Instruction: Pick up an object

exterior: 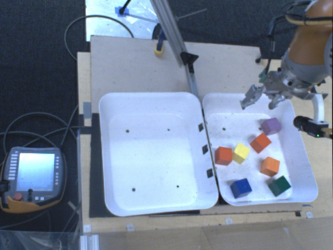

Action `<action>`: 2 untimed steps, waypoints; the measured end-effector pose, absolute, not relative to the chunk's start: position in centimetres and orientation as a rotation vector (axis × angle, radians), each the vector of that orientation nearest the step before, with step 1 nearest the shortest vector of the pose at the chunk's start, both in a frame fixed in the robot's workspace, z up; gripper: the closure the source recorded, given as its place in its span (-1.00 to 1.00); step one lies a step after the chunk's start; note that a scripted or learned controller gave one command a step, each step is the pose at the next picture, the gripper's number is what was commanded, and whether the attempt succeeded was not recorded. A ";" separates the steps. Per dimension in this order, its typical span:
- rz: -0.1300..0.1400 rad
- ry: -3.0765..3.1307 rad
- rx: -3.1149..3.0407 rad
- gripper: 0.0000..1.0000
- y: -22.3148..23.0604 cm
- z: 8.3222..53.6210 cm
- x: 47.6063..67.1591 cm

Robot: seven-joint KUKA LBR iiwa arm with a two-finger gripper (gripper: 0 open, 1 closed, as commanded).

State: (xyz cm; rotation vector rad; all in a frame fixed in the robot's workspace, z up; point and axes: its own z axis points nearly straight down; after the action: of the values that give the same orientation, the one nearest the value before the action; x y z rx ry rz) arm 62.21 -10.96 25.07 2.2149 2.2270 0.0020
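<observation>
Blocks lay clustered in the right bin (307, 189), and the purple block (270, 125) sat nearest my gripper (263, 101), just below it and slightly to the right. I saw the fingers spread, pinching nothing, over the bin's far rim. I judged a short drop toward purple would come next.

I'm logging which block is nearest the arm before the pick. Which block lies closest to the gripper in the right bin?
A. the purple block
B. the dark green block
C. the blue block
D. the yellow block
A: the purple block sits at the far end of the right bin, just below the gripper, while the other blocks lie nearer the front edge.
</observation>
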 end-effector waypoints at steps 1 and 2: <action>0.002 2.227 2.215 -1.00 -11.0 25.1 62.2; -0.002 2.225 2.218 -1.00 -11.0 20.9 62.5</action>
State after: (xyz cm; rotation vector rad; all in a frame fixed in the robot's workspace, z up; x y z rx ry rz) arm 62.50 -11.00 20.94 2.2183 2.2252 -0.0020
